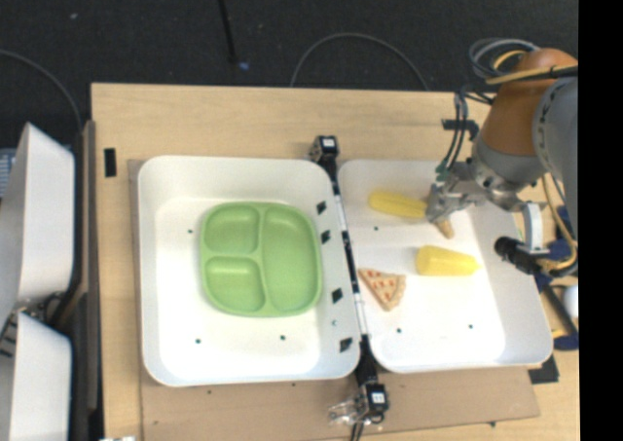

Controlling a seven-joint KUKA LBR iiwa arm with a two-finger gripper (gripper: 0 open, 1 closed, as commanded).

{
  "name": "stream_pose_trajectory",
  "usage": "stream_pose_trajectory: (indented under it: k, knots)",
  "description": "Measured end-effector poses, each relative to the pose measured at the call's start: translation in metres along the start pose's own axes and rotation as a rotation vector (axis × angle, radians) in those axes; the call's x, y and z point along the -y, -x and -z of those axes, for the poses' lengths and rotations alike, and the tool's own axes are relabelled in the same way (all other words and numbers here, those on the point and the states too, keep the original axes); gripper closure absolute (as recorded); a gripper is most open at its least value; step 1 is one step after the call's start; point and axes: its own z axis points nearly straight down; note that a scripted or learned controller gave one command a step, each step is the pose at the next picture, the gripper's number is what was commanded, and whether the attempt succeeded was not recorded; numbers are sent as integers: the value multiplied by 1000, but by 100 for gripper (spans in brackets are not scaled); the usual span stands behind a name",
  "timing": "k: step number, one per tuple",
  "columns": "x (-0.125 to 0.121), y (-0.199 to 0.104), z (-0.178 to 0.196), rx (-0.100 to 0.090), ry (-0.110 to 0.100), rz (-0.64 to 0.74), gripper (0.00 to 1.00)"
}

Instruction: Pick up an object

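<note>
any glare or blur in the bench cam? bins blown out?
Camera view: soft overall, fine detail smeared; right bin floor near blown-out white; green plate evenly lit, no hotspot; gripper small and blurred; floor behind bench dark, underexposed.

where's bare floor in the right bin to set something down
Bare floor: the right bin's near strip, below the pizza slice and yellow piece. It is crowded farther back, where the claw sits by the corn cob.
</note>
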Motion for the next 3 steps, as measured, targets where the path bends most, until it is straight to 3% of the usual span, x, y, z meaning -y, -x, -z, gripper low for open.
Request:
stream_pose_trajectory:
  k: [1,2,3]
  knots:
    - [-3,1,66,-1,1,6,100]
    - [-4,3,89,-3,-3,9,100]
    - [-2,-44,102,-5,-5,12,100]
